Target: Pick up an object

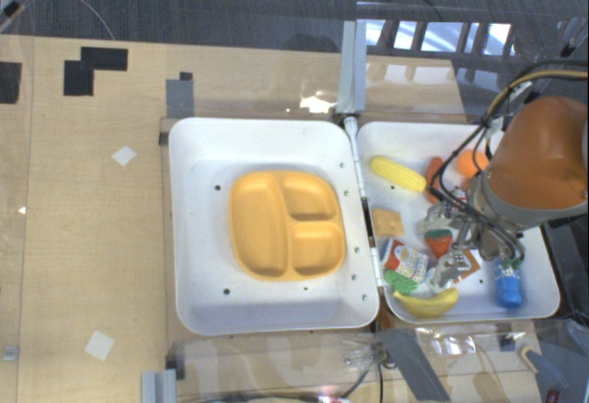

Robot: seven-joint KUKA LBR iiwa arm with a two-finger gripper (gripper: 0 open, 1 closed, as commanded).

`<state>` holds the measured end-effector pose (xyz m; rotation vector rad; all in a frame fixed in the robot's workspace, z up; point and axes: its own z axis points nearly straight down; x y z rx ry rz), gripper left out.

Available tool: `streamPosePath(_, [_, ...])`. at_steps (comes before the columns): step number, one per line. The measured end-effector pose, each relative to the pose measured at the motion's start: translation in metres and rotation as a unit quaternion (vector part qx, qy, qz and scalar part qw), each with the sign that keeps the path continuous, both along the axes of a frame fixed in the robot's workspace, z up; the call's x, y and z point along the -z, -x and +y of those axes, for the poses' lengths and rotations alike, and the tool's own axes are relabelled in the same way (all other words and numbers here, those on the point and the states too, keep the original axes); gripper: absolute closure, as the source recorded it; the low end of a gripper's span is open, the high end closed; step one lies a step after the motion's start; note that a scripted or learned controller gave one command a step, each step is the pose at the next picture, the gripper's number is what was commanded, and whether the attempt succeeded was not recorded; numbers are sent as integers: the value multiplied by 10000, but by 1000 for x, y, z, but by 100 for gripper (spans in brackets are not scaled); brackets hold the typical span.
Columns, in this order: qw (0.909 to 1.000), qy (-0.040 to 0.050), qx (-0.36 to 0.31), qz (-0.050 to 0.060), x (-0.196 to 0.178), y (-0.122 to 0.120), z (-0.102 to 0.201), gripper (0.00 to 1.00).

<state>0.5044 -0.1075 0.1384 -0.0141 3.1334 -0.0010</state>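
Observation:
The right bin (548,300) holds several small items. A yellow corn cob (398,174) lies at its back left, with a tan cracker (387,223) below it. A red, white and green packet (405,265) sits in the front left, and a yellow banana (425,303) lies along the front wall. Toward the front right stands a small blue bottle (508,286). An orange item (467,163) peeks out beside the arm. My gripper (446,254) hangs low over the middle of this bin, just right of the packet, above a small red piece (440,243). The arm's orange band hides the bin's right part.
The left bin (198,208) carries a yellow divided plate (285,224) in its middle. A metal post (350,70) rises behind the wall between the two bins. Bare wooden bench (83,236) stretches to the left.

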Motion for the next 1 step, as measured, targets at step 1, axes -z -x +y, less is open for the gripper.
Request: streamPosePath(1, [9959,7,-907,-17,-49,2,27,0])
